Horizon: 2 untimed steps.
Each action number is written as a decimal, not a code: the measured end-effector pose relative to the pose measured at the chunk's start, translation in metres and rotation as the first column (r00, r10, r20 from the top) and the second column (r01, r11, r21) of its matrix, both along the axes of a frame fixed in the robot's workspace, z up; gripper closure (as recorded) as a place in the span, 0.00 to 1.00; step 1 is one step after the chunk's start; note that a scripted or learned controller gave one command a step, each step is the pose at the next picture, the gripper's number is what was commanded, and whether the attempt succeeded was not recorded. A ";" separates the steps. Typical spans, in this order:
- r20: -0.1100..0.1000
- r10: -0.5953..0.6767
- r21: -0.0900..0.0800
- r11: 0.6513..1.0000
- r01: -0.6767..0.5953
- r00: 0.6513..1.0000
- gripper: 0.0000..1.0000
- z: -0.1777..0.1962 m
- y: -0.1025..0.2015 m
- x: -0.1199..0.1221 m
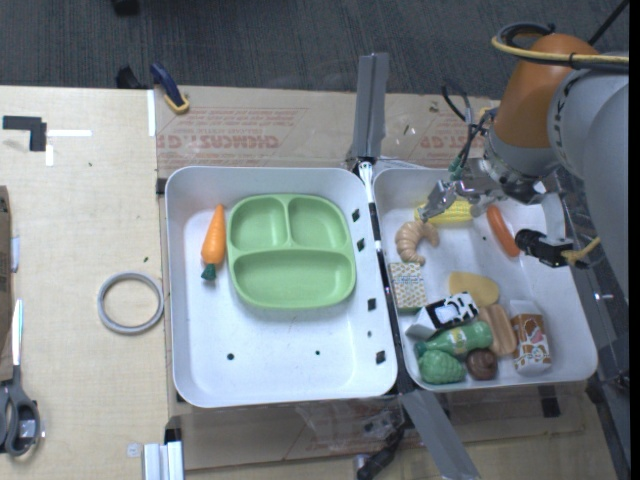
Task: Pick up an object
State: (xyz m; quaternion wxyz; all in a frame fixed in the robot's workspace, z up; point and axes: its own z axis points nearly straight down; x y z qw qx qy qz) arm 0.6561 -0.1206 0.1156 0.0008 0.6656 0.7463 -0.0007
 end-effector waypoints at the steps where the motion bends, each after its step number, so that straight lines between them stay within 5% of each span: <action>1: 0.001 -0.031 0.000 1.000 0.031 1.000 0.00 0.016 -0.054 0.003; 2: -0.001 -0.055 0.010 0.998 0.055 0.998 0.00 -0.023 -0.094 -0.035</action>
